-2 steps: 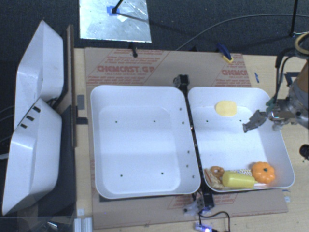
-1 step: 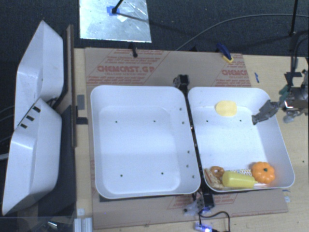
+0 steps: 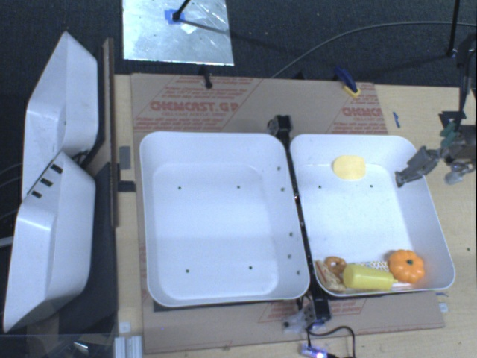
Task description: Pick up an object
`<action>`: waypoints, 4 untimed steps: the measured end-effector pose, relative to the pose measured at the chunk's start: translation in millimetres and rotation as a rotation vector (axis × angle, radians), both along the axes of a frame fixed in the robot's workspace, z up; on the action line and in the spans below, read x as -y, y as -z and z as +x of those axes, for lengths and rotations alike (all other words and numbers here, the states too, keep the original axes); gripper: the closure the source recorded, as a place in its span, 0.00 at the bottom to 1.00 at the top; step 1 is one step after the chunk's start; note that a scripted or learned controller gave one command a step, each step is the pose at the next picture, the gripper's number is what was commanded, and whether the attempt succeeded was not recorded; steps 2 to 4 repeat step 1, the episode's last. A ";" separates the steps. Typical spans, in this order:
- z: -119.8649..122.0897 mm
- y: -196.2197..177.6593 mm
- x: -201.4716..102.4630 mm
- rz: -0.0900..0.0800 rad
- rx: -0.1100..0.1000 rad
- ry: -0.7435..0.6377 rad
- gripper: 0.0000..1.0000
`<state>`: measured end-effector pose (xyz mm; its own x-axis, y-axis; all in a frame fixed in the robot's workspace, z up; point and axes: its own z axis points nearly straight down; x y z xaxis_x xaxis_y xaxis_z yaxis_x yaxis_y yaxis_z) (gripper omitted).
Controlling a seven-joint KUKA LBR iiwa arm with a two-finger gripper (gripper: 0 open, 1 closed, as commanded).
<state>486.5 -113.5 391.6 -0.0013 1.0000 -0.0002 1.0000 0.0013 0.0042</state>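
both bins look like smooth white plastic with a soft sheen, the left bin [image 3: 216,215] and the right bin [image 3: 425,200] alike. the surface [image 3: 246,103] under them reads as matt brown cardboard printed with red letters. a crinkled sheet of shiny metal foil [image 3: 177,21] lies beyond it on dark, rough carpet-like floor [image 3: 313,13]. the pale yellow disc [image 3: 349,167] looks matt; the orange pumpkin [image 3: 406,265] and the yellow oblong piece [image 3: 367,277] look like smooth, slightly glossy plastic. the hand [image 3: 417,166] looks like dull grey metal.
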 end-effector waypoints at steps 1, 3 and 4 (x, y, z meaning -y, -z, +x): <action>0.1 -9.2 0.2 0.000 -0.002 -0.001 1.00; 0.1 -9.2 0.2 0.000 -0.002 -0.001 1.00; 0.1 -9.2 0.2 0.000 -0.002 -0.001 1.00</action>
